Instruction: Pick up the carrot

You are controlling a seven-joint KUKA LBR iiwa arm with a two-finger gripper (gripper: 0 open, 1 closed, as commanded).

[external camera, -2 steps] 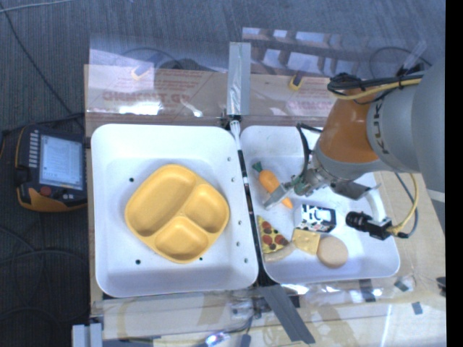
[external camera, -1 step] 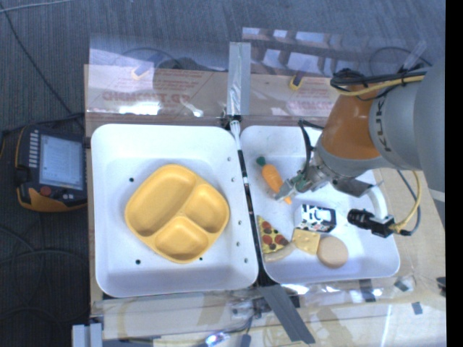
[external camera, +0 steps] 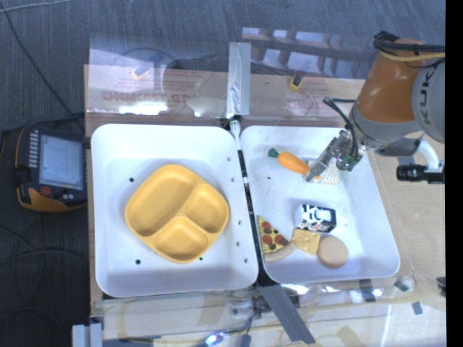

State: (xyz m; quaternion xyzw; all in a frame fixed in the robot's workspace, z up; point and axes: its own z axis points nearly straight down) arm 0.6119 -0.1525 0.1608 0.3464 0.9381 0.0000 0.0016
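Camera view, landmark: the right bin (external camera: 383,223).

- Carrot (external camera: 291,163): orange body with a small green top at its left end, lying flat on the floor in the bin's upper part, tilted so the orange end points down and right. Nothing rests on it.
- Gripper (external camera: 318,169): reaching in over the bin's upper right, its tip just beside the carrot's orange end, possibly touching it. Whether the tool is spread or pressed together cannot be told from this angle; the carrot is not seen between its parts.
- Pizza slice (external camera: 272,237), cheese wedge (external camera: 306,242), round biscuit-coloured piece (external camera: 333,251) and black-and-white item (external camera: 317,217): grouped in the bin's lower part, well apart from the carrot.
- Yellow divided plate (external camera: 177,212): in the left bin (external camera: 101,194), across the middle wall.

Handling judgement: the carrot looks like a light, stiff toy with a smooth, tapered skin, likely to slip or roll. Best taken across its thickest middle, square to its long axis.
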